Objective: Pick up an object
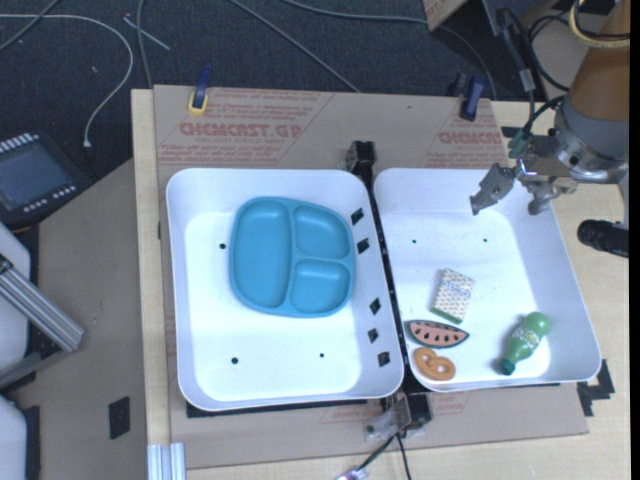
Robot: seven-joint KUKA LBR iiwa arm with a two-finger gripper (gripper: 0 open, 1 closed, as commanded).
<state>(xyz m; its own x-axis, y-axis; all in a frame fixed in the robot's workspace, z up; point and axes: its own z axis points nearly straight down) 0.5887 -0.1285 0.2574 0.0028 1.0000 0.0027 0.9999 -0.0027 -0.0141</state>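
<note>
Cardboard-topped bench on dark floor, cables behind, two white bins side by side. Gripper over far right corner of right bin, fingers spread apart, nothing between them, touching nothing. Bare bin floor below and toward far left corner. Near edge of right bin crowded: green bottle at near right corner, watermelon slice and pretzel at near left corner, small patterned box mid-bin. Blue divided plate in left bin, toward far edge.

A cardboard-topped bench bears two white bins, left and right, side by side
</note>
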